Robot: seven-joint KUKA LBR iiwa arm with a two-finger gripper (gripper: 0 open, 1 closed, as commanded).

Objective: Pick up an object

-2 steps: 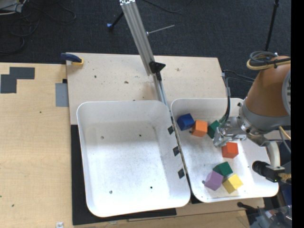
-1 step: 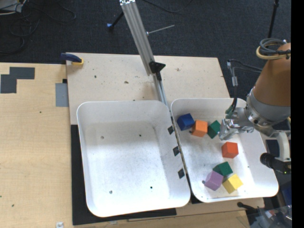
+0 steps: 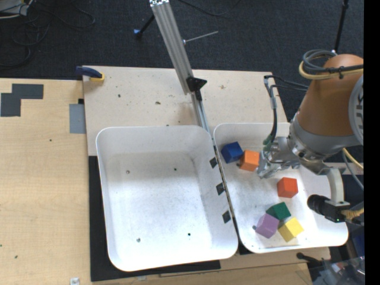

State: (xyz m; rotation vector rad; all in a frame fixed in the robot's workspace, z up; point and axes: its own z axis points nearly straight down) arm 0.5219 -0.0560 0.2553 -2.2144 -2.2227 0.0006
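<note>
Orange cube (image 3: 250, 160) sits in the right bin (image 3: 332, 237) just beside the blue cube (image 3: 232, 152), my gripper (image 3: 267, 165) low at its right side, grip state I cannot tell, so I'd centre over it before closing.

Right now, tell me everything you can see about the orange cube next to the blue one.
The orange cube is a small, matte, solid-looking block sitting tilted on the floor of the right bin, toward its far left part. The blue cube lies beside it on its left, touching or nearly so. The gripper is right beside its other side; contact between them can't be judged.
</note>
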